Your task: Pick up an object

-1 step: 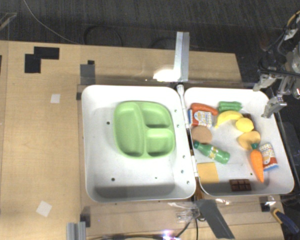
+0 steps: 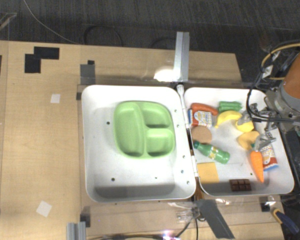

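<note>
My gripper (image 2: 263, 138) hangs low over the right side of the right bin (image 2: 285, 184), on the grey arm with the orange band (image 2: 297, 76). It is just above a yellow piece (image 2: 246, 141) and a red-and-white packet (image 2: 269, 157), with an orange carrot (image 2: 257, 167) beside them. Further left lie a green bottle (image 2: 213, 152), a brown round piece (image 2: 202, 134), a yellow slice (image 2: 208, 172) and a chocolate bar (image 2: 240, 185). Nothing is visibly held.
The left bin (image 2: 97, 179) holds a green divided plate (image 2: 142, 129). A metal post (image 2: 182, 59) stands behind the wall between the bins. At the back of the right bin lie a red packet (image 2: 202, 117), a green piece (image 2: 229, 105) and a yellow fruit (image 2: 229, 117).
</note>
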